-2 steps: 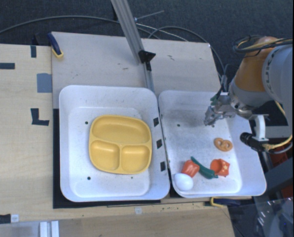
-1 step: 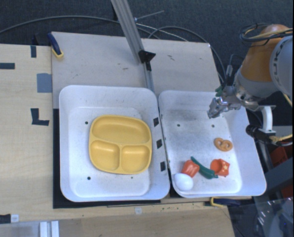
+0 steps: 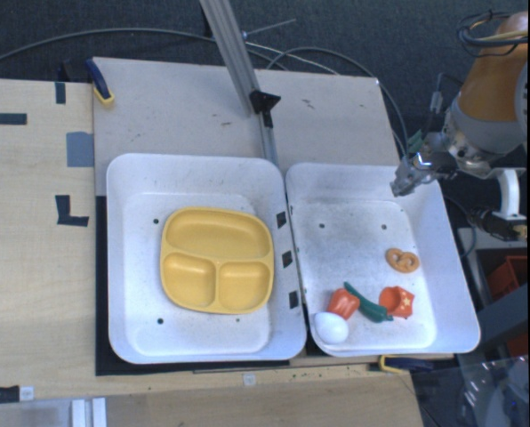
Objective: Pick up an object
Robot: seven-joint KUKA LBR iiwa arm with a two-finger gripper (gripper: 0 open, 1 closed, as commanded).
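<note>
We see the gripper [image 3: 407,181] over the right bin's [image 3: 452,265] far right corner, nothing visibly held; whether it's open, we cannot tell.

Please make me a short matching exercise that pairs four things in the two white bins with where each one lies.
Things:
1. yellow plastic divided plate
2. white egg-shaped toy
3. brown pretzel-shaped toy
4. grey two-finger gripper

Places:
A. over the far right corner of the right bin
B. middle of the left bin
C. near left corner of the right bin
D. right side of the right bin, farther back than the red and orange toys

Pairs: 1-B, 2-C, 3-D, 4-A
</note>
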